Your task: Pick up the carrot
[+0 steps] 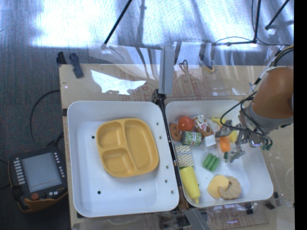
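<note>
The gripper (233, 145) hangs near the right bin's (256, 176) right edge, touching the carrot (224, 144). Whether its jaws grip the carrot, I cannot tell.

orange carrot (224, 144), right bin, among toys

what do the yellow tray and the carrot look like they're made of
Yellow tray: likely molded plastic, smooth matte finish, uniform color, rounded compartment walls. Carrot: probably toy plastic, flat solid orange; too small to judge its surface.
</note>
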Robot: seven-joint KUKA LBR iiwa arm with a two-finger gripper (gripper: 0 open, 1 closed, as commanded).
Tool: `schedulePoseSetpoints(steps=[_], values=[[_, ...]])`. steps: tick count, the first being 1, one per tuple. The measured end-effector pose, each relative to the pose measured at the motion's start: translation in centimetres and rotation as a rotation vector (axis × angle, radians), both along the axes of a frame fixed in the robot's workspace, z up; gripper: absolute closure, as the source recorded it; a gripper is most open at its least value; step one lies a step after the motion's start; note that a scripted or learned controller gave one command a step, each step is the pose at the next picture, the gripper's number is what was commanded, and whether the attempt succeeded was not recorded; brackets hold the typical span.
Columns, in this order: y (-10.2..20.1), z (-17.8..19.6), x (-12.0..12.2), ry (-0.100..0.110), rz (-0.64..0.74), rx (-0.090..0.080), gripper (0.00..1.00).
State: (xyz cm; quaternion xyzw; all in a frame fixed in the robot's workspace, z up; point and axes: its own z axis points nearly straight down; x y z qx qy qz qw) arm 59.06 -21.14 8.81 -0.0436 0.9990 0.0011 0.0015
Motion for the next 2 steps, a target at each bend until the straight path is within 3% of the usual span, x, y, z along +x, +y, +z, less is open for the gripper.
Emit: schedulePoseSetpoints(steps=[1, 2], values=[[0.0, 1.1, 0.1, -0.004, -0.002, 0.001, 1.0], [0.1, -0.1, -6.3, 0.003, 0.278, -0.001, 1.0]])
